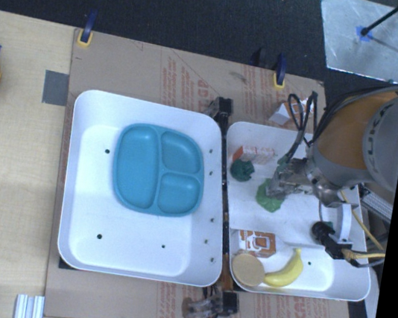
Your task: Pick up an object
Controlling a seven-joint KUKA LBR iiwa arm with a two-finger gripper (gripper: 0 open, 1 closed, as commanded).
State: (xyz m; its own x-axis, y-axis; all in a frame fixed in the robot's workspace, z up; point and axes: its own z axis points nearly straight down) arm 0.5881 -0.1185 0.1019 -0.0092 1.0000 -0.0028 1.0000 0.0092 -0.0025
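Gripper [283, 185] is down in the right bin [314, 283], directly over a light green object [269, 198] at bin centre; whether it is spread or closed cannot be told from here. Step judged: descent onto a grasp, nothing visibly held. Next move calls for closing and a straight lift. Darker green piece [242, 171] lies at 10 o'clock of the target, banana [285, 270] at 5 o'clock, well apart. Bin's centre floor has room; the left wall is near.
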